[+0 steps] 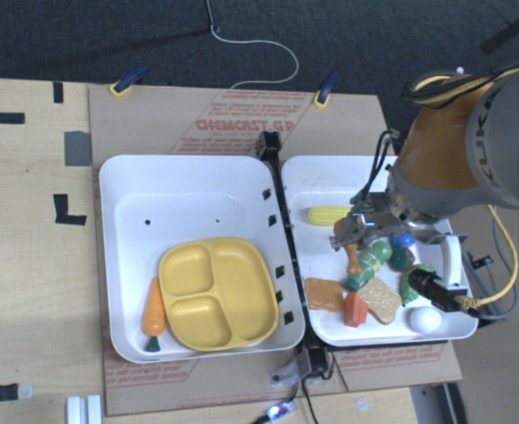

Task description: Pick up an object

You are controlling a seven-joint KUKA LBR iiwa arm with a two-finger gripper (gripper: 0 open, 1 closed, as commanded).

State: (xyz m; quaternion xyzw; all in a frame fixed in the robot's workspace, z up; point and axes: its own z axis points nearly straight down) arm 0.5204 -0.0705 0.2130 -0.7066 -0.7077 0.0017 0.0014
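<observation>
In the camera view, the arm [454, 157] reaches in over the right bin [305, 177], and the tool [354, 233] hangs low above that bin's crowded near half. Whether the tool is open or closed I cannot tell, since the wrist and its dark housing cover the tips.

Taking the corn cob [327, 215] as the landmark: the tool sits just beside its right end, slightly toward the camera. Below the cob lies an orange slab [324, 294], and beside that a red block [355, 310] touching a tan cracker [384, 299]. Green and blue pieces [381, 254] cluster right of the tool, nearly under it, and a white ball [426, 320] rests far down-right of the cob in the bin's corner.

Any of these would satisfy the task, but the pile under the tool is tight. In my judgement, the step goes best by choosing one item with free sides. The cob stands apart from the rest, so descending squarely across its short axis should avoid nudging neighbours or pinching two things at once.

The left bin [118, 184], well left of the cob, holds a yellow tray [219, 294] and a carrot [154, 312].
</observation>
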